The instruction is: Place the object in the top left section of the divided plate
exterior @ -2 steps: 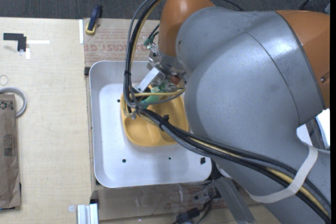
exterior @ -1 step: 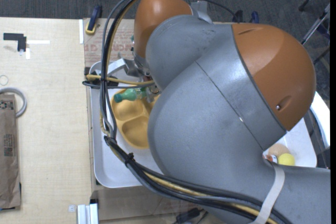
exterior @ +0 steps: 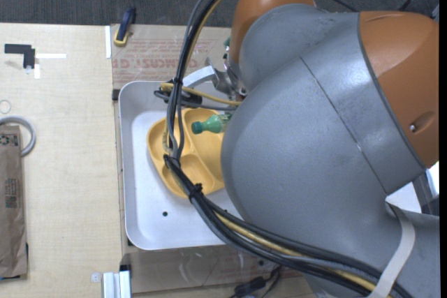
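Plastic is what the green object [exterior: 209, 125] looks to be: small, bottle-shaped with a rounded head and a narrow neck, probably light, stiff and somewhat slick. It lies on its side over the upper part of the yellow divided plate [exterior: 166, 157], which sits in the white bin [exterior: 140, 220]; the plate's raised ridges are visible, but the grey arm [exterior: 314, 150] covers the plate's right side, so I cannot tell for certain which section the green piece rests in. The gripper is hidden beneath the arm's bulk, and whether it is spread or closed cannot be told from this view. A bundle of black and yellow cables [exterior: 183, 136] crosses the plate just beside the green piece. For a hold, the wider body seems the better place, squeezed across its short axis, since the rounded head might slip out of a pinch.
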You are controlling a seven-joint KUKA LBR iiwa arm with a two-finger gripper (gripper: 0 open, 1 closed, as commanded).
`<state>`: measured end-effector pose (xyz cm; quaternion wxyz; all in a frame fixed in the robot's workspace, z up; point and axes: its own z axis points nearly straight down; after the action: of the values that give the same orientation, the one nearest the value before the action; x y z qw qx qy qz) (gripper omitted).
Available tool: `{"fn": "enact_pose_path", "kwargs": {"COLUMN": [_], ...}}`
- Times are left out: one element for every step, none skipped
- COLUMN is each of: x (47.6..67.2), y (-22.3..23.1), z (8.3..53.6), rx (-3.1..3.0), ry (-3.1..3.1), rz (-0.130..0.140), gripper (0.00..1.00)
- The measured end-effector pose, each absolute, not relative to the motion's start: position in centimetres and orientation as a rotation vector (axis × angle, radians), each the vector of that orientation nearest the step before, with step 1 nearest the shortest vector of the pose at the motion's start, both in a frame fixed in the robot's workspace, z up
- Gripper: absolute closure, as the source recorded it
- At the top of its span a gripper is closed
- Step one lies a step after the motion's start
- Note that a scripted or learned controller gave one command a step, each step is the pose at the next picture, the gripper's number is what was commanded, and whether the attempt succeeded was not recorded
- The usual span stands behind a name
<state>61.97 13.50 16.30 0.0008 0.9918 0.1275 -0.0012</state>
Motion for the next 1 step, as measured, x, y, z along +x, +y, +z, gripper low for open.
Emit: {"fn": "enact_pose_path", "kwargs": {"x": [61.98], "y": [13.50], "z": [16.34], "rx": [3.115], "ry": [0.401], "rz": [-0.003], "gripper": [0.00]}}
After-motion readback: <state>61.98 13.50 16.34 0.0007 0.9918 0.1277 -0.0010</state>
